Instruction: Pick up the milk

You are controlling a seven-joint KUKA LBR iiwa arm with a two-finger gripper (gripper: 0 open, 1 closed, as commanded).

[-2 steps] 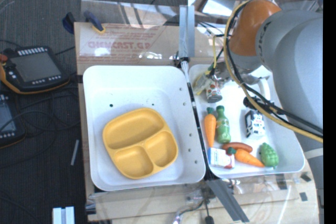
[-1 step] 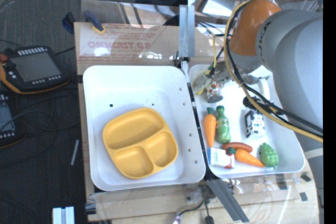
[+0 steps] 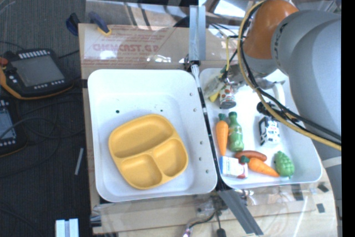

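At the near end of the right-hand shallow white bin (image 3: 310,175), well apart from the gripper (image 3: 228,85), lies the small white milk carton with blue and red print (image 3: 233,166). It rests on its side, close to the bin's left wall, and nothing grips it.

Just beside the carton, on the side away from the gripper's reach, sit a short red sausage (image 3: 250,155) and an orange toy carrot (image 3: 262,167), the carrot tilted. Further right is a knobbly green toy vegetable (image 3: 283,164).

Between the carton and the gripper lie a second orange carrot (image 3: 221,137) and a green plastic bottle (image 3: 236,131), side by side and lengthwise along the bin. To their right is a small black-and-white object (image 3: 270,131), too small to identify.

The gripper hangs at the bin's far end, half lost among black and yellow cables (image 3: 277,111) under the bulky grey arm with its orange band (image 3: 272,22). Whether it is wide or narrow cannot be told. Directly below it stands a small can-like item (image 3: 227,100).

Left of the gripper, the other white bin (image 3: 111,91) holds a yellow divided plastic plate (image 3: 147,150).
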